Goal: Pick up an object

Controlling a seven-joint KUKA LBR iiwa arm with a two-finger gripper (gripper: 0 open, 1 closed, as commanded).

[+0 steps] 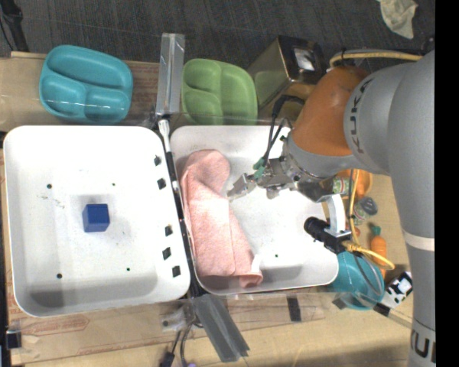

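Note:
A folded pink cloth (210, 220) lies along the left side of the right bin (291, 277), reaching from its back to its front wall. A small blue cube (96, 217) sits alone in the middle of the left bin (30, 167). My gripper (242, 187) hangs over the right bin, pointing left, just beside the cloth's upper right edge. Nothing shows held in it. The grey arm with its orange band (333, 117) reaches in from the right and hides the bin's back right corner.
Behind the bins lie a teal moulded tray (86, 82) and a green one (218, 90). Small items crowd the bench right of the right bin: a teal cup (356, 275), an orange piece (377, 245). The right bin's floor right of the cloth is bare.

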